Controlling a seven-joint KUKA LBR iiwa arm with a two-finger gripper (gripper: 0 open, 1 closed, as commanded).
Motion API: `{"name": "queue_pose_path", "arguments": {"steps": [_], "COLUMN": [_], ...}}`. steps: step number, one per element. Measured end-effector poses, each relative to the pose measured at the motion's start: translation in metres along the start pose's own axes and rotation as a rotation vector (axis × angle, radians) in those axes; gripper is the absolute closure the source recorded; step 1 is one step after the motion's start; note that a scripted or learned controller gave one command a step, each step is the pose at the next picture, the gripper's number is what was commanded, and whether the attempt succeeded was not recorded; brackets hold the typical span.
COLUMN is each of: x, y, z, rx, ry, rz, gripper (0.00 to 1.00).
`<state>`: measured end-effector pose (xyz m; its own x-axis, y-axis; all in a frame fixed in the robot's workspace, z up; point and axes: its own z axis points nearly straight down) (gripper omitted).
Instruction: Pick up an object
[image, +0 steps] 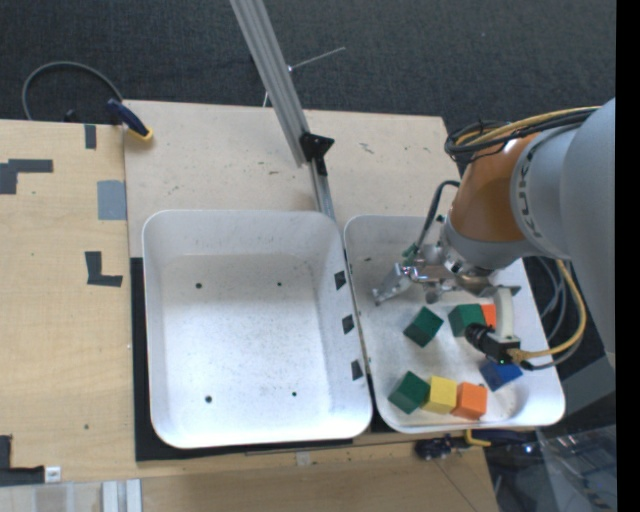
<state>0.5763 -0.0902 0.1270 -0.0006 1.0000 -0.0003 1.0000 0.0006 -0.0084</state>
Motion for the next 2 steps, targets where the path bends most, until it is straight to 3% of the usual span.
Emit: {"name": "queue_pose_path", "arguments": {"steps": [1,2], "x": [0.000,0.002], "y": [-0.001,0.000], "z": [0.038,0.026], "rx": [-0.003,-0.004], "ry": [-0.001,0.001], "rz": [-0.001,-0.002], "gripper": [0.00,1.00]}}
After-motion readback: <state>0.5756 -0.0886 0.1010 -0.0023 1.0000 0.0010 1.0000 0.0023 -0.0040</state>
